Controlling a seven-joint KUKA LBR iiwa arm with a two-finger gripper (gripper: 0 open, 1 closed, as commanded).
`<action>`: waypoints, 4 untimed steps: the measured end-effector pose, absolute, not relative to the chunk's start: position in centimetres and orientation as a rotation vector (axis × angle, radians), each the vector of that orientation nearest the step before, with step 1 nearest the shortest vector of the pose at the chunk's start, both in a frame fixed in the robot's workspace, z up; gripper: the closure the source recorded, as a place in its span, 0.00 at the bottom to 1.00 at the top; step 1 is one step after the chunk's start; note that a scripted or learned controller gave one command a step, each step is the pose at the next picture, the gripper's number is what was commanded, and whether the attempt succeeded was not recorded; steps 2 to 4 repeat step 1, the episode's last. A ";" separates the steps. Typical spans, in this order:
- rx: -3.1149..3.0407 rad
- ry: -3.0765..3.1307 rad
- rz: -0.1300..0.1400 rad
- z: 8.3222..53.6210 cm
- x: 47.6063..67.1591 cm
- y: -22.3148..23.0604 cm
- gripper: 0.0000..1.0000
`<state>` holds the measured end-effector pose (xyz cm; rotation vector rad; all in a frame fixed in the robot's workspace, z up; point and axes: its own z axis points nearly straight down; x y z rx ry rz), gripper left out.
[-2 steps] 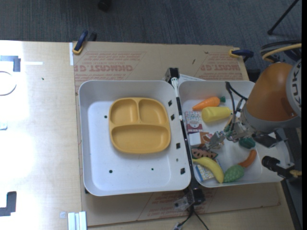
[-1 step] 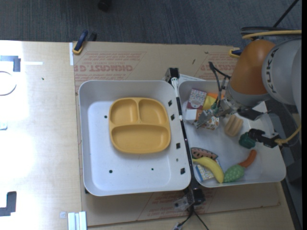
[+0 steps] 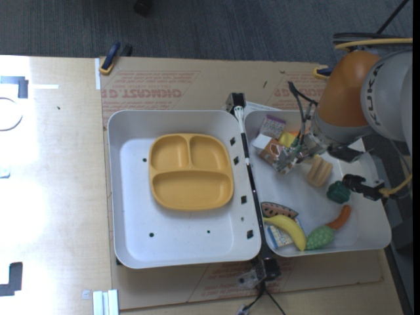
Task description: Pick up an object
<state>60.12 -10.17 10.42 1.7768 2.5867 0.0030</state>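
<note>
The counter [image 3: 52,195] carried two white bins side by side. The left bin [image 3: 131,241] held a yellow divided plate [image 3: 191,172] near its far edge. The arm [image 3: 367,97] reached over the right bin [image 3: 364,238] at its far side. The end effector [image 3: 293,155] sat low among wrapped packets [image 3: 270,148] near the bin's far left corner; its opening and any hold could not be determined. A banana [image 3: 289,228], a green item [image 3: 320,237] and a carrot [image 3: 340,216] lay along the bin's near edge.
</note>
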 end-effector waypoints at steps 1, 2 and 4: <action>2.020 2.403 0.000 27.2 58.8 -9.4 1.00; 2.020 2.403 0.000 27.2 58.8 -9.4 1.00; 2.020 2.403 0.000 27.2 58.8 -9.4 1.00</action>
